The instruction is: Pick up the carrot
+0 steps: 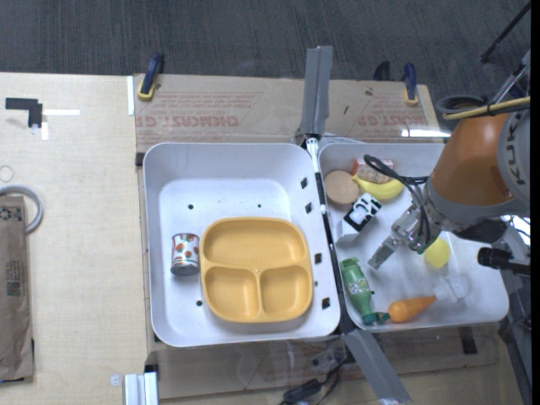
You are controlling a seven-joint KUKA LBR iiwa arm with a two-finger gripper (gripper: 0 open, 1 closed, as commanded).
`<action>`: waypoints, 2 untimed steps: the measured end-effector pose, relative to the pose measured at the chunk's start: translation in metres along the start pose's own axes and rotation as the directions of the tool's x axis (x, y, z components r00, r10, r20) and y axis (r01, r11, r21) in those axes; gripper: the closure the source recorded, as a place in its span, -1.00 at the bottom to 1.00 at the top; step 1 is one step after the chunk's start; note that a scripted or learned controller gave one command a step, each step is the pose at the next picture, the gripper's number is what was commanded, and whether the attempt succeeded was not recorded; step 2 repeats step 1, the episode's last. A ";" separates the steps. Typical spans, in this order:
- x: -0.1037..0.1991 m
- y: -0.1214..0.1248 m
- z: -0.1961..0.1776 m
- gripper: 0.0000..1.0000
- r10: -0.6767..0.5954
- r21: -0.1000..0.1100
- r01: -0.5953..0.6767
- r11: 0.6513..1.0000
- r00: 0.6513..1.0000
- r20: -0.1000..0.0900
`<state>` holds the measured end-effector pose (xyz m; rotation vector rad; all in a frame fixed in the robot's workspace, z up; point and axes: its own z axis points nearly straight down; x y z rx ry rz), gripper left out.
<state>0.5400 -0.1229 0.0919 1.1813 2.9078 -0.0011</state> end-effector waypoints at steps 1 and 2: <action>0.046 -0.038 0.000 -1.00 -0.203 0.000 0.203 0.979 0.979 -0.004; 0.046 -0.038 0.000 -1.00 -0.203 0.000 0.203 0.979 0.979 -0.004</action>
